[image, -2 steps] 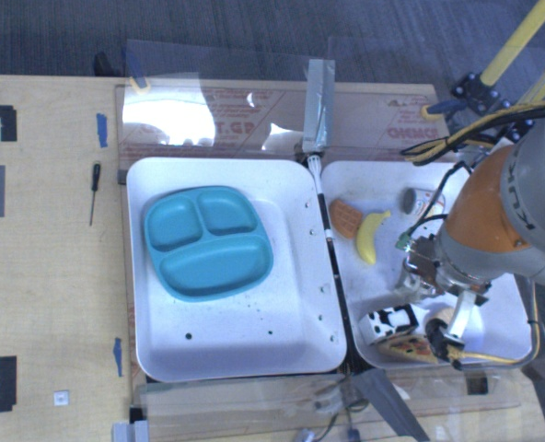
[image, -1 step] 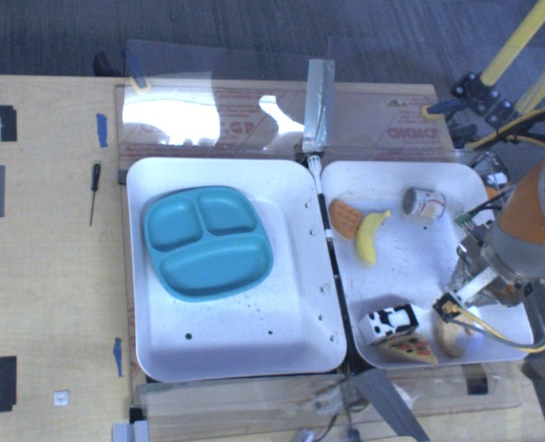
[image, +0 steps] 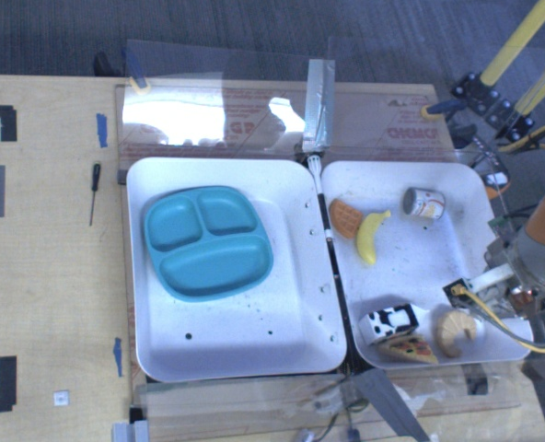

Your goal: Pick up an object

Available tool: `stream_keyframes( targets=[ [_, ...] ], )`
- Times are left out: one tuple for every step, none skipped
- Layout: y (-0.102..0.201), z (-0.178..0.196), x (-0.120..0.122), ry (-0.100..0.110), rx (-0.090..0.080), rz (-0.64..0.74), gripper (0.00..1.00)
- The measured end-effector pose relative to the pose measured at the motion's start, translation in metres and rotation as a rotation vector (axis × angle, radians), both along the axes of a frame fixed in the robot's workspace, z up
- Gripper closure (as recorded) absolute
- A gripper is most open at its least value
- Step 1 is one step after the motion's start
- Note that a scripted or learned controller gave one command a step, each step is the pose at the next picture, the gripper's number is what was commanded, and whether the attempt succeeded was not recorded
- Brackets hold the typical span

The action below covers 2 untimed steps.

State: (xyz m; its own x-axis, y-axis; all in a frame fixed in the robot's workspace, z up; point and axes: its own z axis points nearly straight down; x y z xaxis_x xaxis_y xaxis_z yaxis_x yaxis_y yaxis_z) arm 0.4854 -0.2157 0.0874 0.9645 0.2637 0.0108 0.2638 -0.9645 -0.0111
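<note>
Just beside the round beige object (image: 457, 331), my pincer (image: 510, 293) hovers on approach, its grip state impossible to tell; next I must centre over it and descend.

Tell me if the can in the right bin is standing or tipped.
Tipped: the can lies on its side on the right bin floor, one round end showing.

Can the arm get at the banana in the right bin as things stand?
Probably yes. The banana lies uncovered in the right bin, an orange waffle-like piece close beside it, and bare floor separates it from the arm at the bin's right side.
</note>
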Motion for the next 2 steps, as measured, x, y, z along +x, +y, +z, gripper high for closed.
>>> stream_keyframes(
  targets=[
    [0.070, 0.000, 0.052, 0.001, -0.012, -0.058, 1.00],
    [0.000, 0.000, -0.001, 0.002, -0.002, -0.055, 1.00]
  ],
)
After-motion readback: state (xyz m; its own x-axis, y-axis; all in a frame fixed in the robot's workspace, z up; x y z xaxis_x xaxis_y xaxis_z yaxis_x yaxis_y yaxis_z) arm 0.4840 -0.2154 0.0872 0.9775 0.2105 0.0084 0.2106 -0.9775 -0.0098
